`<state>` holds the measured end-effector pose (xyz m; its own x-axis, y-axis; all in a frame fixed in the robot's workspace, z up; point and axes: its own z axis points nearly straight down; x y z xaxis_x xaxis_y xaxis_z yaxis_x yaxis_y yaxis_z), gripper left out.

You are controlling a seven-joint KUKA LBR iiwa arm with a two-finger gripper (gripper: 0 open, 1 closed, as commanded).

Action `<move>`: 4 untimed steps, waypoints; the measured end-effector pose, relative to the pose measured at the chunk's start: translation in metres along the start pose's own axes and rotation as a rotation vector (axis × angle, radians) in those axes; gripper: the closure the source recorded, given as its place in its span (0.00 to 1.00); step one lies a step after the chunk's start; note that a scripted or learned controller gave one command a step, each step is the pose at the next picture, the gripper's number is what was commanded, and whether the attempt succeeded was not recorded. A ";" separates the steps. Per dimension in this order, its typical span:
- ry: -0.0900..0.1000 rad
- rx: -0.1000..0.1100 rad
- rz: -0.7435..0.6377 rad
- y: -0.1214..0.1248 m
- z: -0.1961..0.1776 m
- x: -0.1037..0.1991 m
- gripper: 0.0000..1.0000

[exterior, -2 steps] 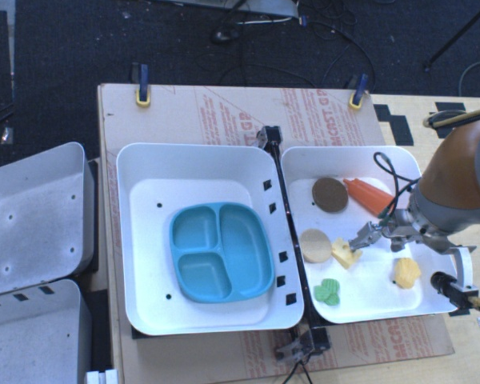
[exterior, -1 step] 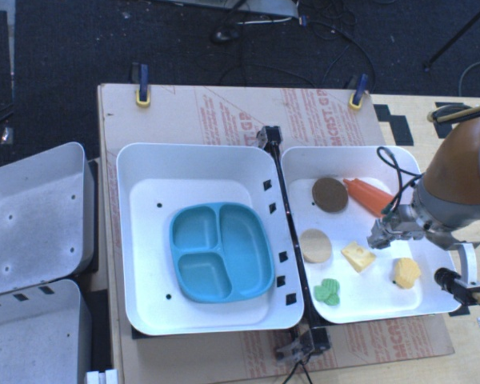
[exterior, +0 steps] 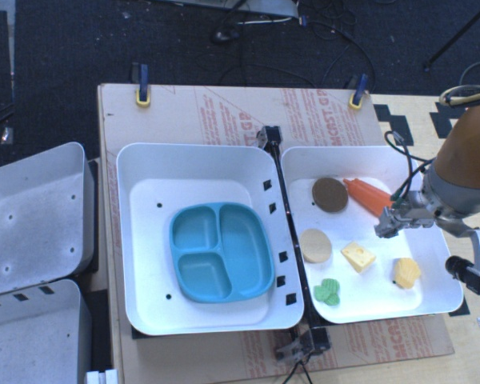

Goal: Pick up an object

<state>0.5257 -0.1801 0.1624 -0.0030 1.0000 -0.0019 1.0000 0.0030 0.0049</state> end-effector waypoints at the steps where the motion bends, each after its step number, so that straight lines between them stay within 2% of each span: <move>1: 0.000 -0.001 0.001 -0.005 -0.058 -0.007 1.00; 2: -0.001 -0.002 0.000 -0.003 -0.111 -0.007 1.00; 4: 0.004 0.005 -0.005 0.030 -0.092 0.104 1.00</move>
<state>0.5549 -0.0755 0.2543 -0.0084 1.0000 0.0017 1.0000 0.0084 -0.0003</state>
